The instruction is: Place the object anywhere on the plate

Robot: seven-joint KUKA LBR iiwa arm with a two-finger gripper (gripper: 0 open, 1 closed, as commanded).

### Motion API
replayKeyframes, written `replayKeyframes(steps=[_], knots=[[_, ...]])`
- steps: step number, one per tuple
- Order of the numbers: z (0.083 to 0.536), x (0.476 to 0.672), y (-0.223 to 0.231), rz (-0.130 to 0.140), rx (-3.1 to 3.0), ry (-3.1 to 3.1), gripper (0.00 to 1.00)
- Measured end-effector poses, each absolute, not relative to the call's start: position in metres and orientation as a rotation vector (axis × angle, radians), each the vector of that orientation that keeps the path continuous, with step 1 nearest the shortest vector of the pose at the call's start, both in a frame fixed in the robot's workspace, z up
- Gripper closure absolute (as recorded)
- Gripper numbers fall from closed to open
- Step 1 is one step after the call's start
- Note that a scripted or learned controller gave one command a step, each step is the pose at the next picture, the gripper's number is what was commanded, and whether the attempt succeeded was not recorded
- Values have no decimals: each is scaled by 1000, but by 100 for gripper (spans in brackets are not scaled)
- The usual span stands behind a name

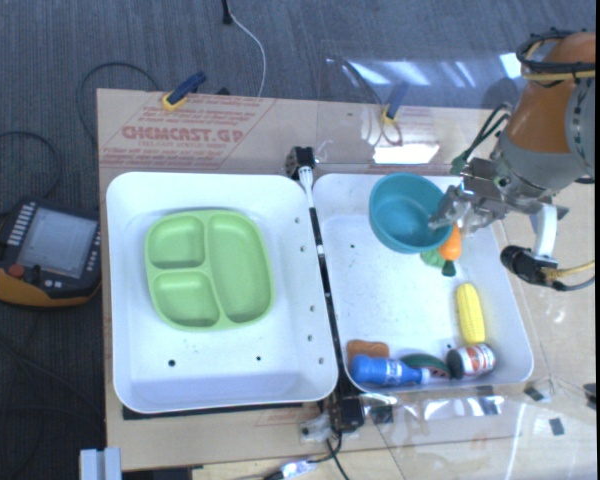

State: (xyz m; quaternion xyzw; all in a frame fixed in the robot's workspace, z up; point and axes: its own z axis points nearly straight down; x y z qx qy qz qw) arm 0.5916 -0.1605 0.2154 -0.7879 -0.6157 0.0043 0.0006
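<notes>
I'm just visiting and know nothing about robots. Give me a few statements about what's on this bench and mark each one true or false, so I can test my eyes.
1. The green plate lies in the left bin. True.
2. The blue bowl sits on the green plate. False: it is in the right bin, near its far edge.
3. The gripper is over the right bin, beside the blue bowl. True.
4. The yellow corn lies in a compartment of the plate. False: it lies in the right bin.
5. The green plate has three compartments. True.
6. The blue bottle stands upright. False: it lies on its side by the bin's near wall.
</notes>
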Motion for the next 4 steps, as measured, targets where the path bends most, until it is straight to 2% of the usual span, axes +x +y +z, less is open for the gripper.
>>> replayKeyframes(steps=[1, 2, 3, 4], knots=[[226, 602, -101, 11, -2676, -1640, 100], [207, 609, -33, 18, -2886, -1229, 100], [230, 597, 57, 12, -2868, -1272, 100], [230, 597, 54, 12, -2872, -1269, 0]])
